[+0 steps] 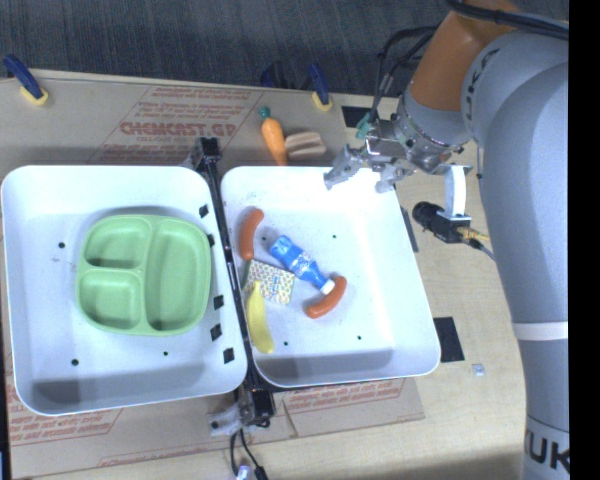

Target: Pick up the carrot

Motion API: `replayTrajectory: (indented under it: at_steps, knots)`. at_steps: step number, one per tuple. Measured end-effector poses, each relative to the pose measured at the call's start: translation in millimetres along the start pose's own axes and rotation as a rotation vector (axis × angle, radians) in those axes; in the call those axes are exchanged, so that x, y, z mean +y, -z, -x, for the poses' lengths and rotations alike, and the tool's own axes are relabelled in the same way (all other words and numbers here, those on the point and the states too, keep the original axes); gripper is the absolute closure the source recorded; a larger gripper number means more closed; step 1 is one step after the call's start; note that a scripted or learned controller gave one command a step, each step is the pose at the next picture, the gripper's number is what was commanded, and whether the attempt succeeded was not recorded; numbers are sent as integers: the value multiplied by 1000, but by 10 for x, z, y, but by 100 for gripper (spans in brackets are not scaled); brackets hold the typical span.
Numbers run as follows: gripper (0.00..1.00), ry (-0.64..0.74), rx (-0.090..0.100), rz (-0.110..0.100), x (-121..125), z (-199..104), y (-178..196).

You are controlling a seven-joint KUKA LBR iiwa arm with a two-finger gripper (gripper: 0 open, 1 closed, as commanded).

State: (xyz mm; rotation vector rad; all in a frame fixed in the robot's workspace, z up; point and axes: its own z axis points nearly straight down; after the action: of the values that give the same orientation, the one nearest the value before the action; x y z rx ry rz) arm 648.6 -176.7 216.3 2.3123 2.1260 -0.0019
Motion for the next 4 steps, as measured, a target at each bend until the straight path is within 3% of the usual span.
replayTrajectory:
  at_steps: [1, 2, 3, 4]
  knots:
    - [0, -367, 2, -6, 78, 46, -783]
    - [0, -792, 2, -9, 2, -850, -1252]
    - [0, -720, 2, -3, -95, -1044, 425]
    - [0, -1219, 0, -5, -19, -280, 1053]
